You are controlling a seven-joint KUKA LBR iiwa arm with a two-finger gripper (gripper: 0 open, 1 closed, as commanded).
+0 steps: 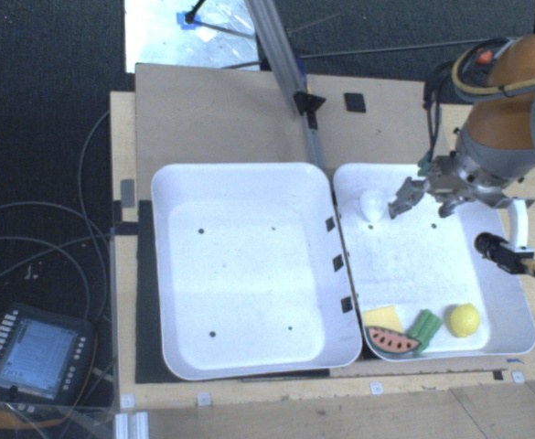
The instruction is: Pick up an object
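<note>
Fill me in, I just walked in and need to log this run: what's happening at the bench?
A robot arm reaches in over the right bin, its tool open and holding nothing, hovering near the bin's far end beside a small white object. A watermelon slice, a yellow block, a green piece and a lemon lie untouched along the near edge. The left bin sits alongside.

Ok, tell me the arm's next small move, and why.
Probably lower the gripper toward the pale object beside it: its fingers look open and hold nothing, and the watermelon slice, green piece and lemon lie farther off at the right bin's near edge.
</note>
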